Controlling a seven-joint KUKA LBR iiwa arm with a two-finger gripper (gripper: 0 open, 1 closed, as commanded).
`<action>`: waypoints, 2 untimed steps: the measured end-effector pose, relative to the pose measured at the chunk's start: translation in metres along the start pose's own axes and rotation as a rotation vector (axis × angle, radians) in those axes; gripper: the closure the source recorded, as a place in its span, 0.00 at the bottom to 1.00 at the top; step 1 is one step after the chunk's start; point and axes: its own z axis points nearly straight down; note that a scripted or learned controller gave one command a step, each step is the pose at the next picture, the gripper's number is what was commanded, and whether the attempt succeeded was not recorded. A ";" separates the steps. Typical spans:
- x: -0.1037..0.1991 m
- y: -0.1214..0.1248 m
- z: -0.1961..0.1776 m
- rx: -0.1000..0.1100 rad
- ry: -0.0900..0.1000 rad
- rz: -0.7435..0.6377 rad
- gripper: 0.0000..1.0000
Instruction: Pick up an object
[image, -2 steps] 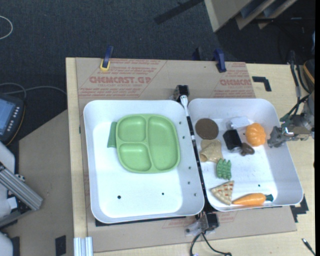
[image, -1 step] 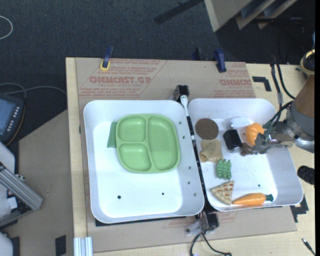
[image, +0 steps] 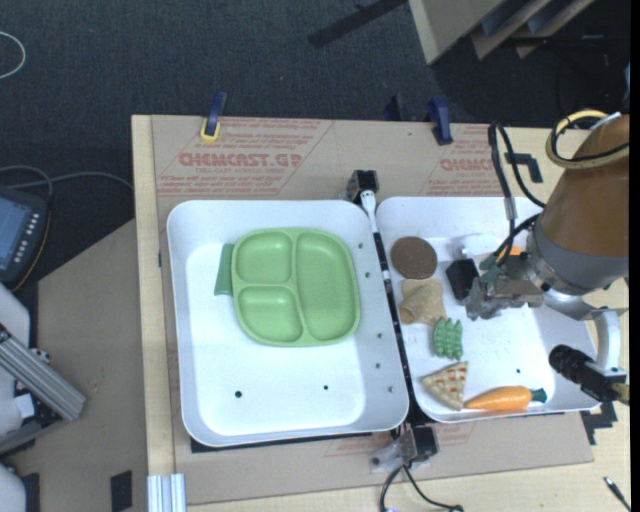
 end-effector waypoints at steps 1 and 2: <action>0.056 -0.012 -0.010 -0.001 0.000 -0.001 1.00; 0.105 -0.017 0.001 0.000 -0.001 0.000 1.00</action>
